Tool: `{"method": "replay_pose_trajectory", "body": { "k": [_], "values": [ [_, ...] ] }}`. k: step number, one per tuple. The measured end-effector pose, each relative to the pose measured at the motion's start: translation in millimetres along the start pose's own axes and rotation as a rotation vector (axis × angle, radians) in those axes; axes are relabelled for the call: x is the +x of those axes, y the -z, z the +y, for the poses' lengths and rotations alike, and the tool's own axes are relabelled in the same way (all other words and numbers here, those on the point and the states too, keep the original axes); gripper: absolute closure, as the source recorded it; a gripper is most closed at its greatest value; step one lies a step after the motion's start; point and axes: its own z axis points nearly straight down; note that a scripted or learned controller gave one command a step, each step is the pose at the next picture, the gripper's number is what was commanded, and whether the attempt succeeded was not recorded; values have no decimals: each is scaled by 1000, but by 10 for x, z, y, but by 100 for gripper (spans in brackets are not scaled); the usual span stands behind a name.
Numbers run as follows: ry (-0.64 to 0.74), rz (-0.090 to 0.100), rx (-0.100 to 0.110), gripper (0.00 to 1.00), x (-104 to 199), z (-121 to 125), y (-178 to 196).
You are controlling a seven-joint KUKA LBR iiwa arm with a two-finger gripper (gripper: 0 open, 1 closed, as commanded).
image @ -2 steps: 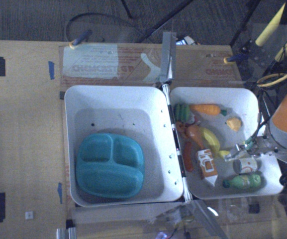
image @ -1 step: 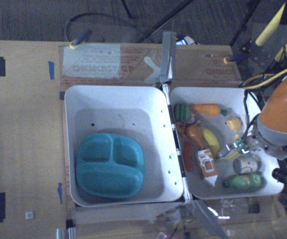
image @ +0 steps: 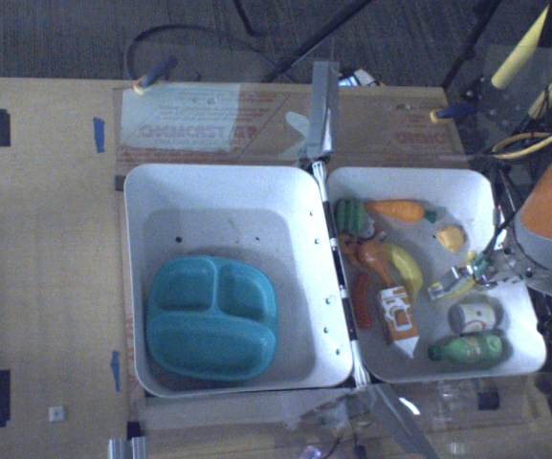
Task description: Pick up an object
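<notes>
The right white bin (image: 467, 185) is crowded: a yellow banana (image: 408, 270) lies left of the metal two-finger gripper (image: 455, 282), a grey can (image: 474, 315) just below it, a green bottle (image: 467, 349) lower still, an orange carrot (image: 397, 210) above. Whether the gripper is spread or pressed together cannot be told.

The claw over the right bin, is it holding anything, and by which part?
Nothing is visibly held. The claw hangs low in the right bin, between the banana and the can.
</notes>
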Motion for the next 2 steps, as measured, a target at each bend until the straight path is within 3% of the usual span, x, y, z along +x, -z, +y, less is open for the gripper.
{"method": "replay_pose_trajectory", "body": {
  "k": [1,2],
  "values": [
    [-1,-18,-8,100,-46,7,101],
    [3,-10,-5,0,-8,16,94]
  ]
}}
